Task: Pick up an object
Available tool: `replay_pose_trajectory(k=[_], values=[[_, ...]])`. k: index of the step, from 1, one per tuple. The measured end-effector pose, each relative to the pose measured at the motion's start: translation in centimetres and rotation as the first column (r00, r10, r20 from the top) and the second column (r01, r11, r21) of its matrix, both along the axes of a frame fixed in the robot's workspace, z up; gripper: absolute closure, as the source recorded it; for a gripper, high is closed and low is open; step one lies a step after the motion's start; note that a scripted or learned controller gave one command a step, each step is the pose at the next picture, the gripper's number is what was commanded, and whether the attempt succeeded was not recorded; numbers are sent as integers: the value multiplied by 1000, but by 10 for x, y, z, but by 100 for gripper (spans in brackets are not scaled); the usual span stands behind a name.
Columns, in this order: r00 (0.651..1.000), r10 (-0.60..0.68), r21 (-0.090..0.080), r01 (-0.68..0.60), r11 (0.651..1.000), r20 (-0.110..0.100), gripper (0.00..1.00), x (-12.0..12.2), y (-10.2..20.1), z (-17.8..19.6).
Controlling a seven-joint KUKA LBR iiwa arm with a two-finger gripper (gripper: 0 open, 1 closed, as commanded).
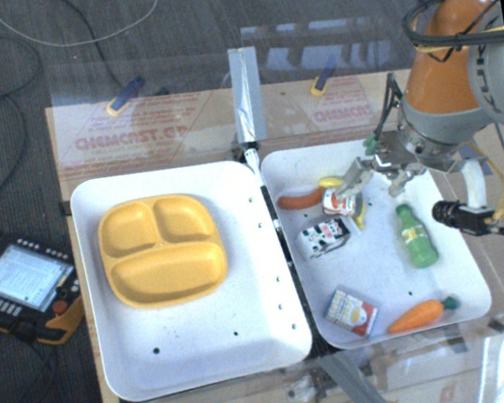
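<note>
Although the right bin (457,301) holds several things, we judge the small red-and-white can (339,200) near its far edge to be the one in play. The gripper (368,171) hangs over that far edge, and the can lies just off its tip, toward the divider between the bins, beside a sausage (299,201) and a banana (332,182). We cannot tell whether the jaws are open or closed. The green bottle (416,235), long axis running far to near, lies farther toward the near edge.
</note>
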State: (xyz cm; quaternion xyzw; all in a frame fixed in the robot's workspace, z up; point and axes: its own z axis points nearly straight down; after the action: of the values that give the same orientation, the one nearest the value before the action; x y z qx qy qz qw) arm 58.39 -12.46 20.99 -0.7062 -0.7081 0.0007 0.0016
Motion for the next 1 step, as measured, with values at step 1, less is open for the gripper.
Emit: replay_pose_trajectory(k=[1], values=[[1000, -19, -3, 19, 1000, 6, 0, 31, -5, -115]])
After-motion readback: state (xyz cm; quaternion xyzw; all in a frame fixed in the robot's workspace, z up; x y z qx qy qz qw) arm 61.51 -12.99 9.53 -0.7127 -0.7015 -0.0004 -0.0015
